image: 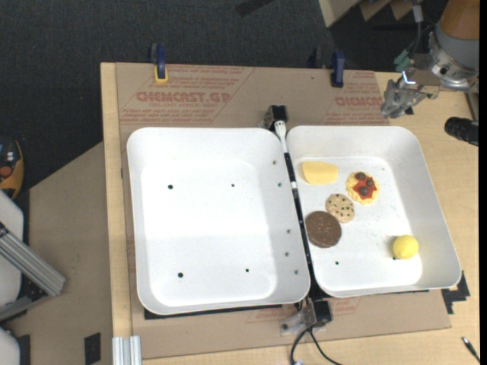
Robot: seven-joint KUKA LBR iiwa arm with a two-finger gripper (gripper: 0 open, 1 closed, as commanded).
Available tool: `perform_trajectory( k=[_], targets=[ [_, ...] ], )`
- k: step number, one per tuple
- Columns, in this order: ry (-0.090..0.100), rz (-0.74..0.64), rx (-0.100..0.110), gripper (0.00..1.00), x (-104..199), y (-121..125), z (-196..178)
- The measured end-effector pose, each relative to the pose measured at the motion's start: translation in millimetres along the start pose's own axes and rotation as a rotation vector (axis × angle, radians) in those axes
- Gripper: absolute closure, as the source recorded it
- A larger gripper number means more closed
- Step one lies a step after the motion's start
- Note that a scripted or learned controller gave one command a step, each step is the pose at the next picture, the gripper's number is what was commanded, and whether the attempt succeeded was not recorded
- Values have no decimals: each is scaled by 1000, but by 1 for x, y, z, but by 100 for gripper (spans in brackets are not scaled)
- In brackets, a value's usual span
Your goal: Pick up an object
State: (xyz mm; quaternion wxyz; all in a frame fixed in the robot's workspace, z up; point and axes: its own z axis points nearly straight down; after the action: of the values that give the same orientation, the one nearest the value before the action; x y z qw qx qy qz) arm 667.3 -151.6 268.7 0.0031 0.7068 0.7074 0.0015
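- The yellow ball (405,246) lies nearest the front edge of the right bin (426,166), close to that bin's right wall.
- The dark brown round cookie (323,229) rests near the bin's left wall, just behind the ball's row.
- The chocolate-chip cookie (340,207) touches the brown cookie's far-right edge.
- The small round pastry with red topping (363,187) sits just beyond the chip cookie, toward the bin's centre.
- The pale yellow lump (319,172) lies farthest back in the bin, near the left wall.
- The left bin (152,204) adjoins the right bin along their shared middle edge.
- The gripper (399,97) hangs above the bench beyond the right bin's far right corner, clear of all five items. Nothing is seen between its fingers; how far they are apart cannot be determined.
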Motion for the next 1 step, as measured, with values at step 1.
perform_trajectory(
  k=[1],
  targets=[
    [-3,-1,-14,100,2,-16,-171]
  ],
)
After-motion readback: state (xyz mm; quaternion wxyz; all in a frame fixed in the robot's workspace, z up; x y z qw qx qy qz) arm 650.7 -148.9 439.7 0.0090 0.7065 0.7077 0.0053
